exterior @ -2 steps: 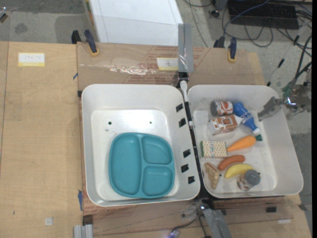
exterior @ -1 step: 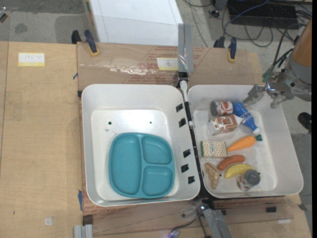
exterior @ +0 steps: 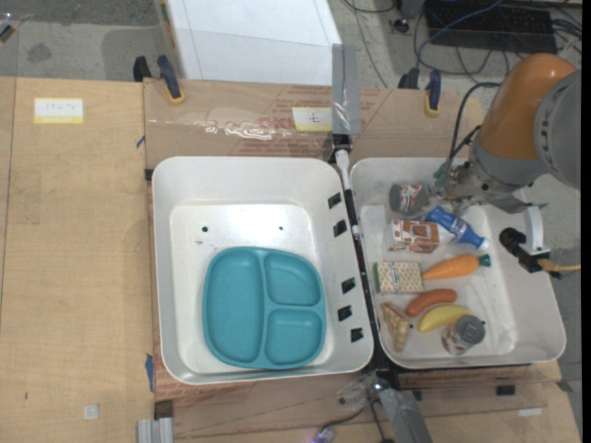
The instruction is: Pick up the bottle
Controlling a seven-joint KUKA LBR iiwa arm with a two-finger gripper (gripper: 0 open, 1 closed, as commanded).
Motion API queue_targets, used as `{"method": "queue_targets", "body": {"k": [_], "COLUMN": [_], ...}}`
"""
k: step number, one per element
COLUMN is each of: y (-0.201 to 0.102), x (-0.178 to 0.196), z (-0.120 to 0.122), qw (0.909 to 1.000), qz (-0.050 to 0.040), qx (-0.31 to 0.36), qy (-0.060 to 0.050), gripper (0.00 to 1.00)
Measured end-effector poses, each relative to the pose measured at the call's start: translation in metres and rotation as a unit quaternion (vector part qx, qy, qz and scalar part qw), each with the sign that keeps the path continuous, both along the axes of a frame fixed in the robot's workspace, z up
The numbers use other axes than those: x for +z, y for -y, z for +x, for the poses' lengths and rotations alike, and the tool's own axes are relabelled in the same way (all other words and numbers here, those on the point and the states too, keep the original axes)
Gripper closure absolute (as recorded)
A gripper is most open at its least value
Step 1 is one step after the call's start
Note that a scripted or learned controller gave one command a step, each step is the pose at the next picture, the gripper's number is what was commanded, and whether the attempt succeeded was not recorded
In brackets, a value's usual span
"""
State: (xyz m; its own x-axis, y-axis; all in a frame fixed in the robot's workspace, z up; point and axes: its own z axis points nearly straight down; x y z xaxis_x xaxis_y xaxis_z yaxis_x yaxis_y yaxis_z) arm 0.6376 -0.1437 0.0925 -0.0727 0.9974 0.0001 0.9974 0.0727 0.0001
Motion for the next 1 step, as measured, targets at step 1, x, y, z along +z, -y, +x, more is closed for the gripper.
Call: {"method": "queue_targets", "body": {"k": [1], "y": [0.0015], "x": [0.0104], "z": [-0.0002], "qw": [1.0000], "qz": [0.0001], "qx": [-0.001], "qy": [0.000], "gripper": [1.00]}}
